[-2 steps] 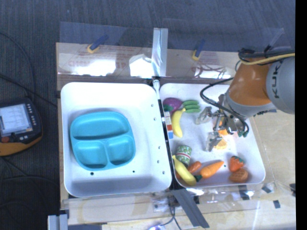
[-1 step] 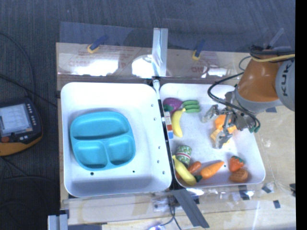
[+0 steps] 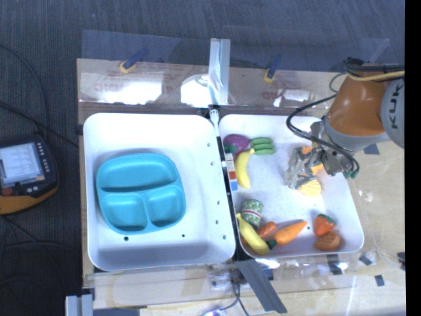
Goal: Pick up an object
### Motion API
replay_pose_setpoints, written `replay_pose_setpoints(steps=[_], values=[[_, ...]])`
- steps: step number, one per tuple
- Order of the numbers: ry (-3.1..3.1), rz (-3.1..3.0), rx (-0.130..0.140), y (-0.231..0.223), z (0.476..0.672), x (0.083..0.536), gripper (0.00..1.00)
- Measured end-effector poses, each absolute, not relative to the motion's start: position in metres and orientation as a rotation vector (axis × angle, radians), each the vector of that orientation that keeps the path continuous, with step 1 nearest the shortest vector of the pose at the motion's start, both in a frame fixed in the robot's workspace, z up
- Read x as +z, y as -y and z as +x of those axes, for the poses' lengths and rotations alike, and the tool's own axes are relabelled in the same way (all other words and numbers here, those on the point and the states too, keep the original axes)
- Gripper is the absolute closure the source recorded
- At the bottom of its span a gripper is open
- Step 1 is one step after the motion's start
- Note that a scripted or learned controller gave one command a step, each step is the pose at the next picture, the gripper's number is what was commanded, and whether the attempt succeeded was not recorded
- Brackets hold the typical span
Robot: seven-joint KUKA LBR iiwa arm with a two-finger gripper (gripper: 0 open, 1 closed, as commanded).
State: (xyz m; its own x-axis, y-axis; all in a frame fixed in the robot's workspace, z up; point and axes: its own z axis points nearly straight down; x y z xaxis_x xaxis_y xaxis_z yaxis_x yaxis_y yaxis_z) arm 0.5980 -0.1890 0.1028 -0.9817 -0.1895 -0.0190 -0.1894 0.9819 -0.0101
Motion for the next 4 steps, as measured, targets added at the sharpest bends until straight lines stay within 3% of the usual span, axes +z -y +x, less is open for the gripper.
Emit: replay_pose_setpoints(steps=[1,2,3,4], values=[[-3.119,-0.241,-0.009,0.151,0.608,0.092,1.00],[-3.097,0.391,-0.004,0.138,0.566,0.093,1.00],[-3.114,0.211,-0.006,0.186,0.525,0.093,1.00],[-3.059,0.655,-0.004,0.177,0.576,0.092,1.00]])
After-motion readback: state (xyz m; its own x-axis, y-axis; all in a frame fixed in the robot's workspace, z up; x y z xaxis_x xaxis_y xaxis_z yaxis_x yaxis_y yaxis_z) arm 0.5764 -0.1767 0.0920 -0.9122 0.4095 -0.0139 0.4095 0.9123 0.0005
